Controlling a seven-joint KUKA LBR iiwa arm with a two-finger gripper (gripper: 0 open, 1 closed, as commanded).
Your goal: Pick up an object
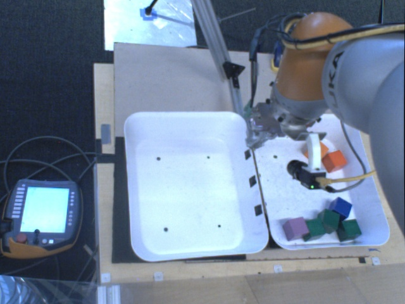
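My gripper (258,130) hangs under the orange-banded wrist, over the far left corner of the right bin (278,236), close to the wall between the two bins. No object shows in it. An orange block (335,161) lies to its right, near the bin's far right side. Along the near edge sit a purple block (294,228), a blue block (340,206) and three green blocks (314,228) (329,219) (348,230), packed close together.
The left bin (136,189) stands beside the right one, their walls touching. A slanted metal pole (215,37) comes down from the top to the bins' far edge near the gripper. A teach pendant (41,217) lies off the bench at left.
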